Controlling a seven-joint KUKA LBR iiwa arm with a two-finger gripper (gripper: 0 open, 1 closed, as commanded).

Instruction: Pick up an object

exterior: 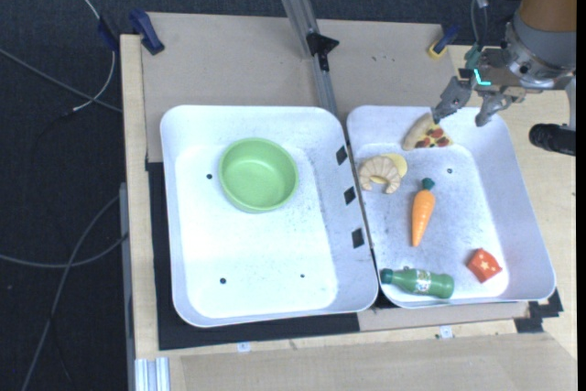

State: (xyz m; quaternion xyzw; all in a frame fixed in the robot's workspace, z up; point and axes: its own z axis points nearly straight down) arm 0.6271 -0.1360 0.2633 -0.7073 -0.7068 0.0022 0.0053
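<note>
From above, the wooden surface [238, 59] carries two white bins side by side. The left bin [256, 288] holds a green bowl [259, 174] in its far half. The right bin [522, 197] holds several toy foods: a pizza slice [427, 135] at the far end, a croissant [384, 172] just near and left of it by the bin's left wall, a carrot [421, 211] in the middle lying lengthwise, a green bottle [418, 282] on its side along the near edge, and a small red block [484, 265] near the right corner.

The arm [549, 5] reaches in from the right. Its end effector [466, 108] hangs over the far rim of the right bin, fingers spread apart with nothing between them; the left finger [448, 102] is just beside the pizza slice's far tip, though I cannot tell whether it touches.
</note>
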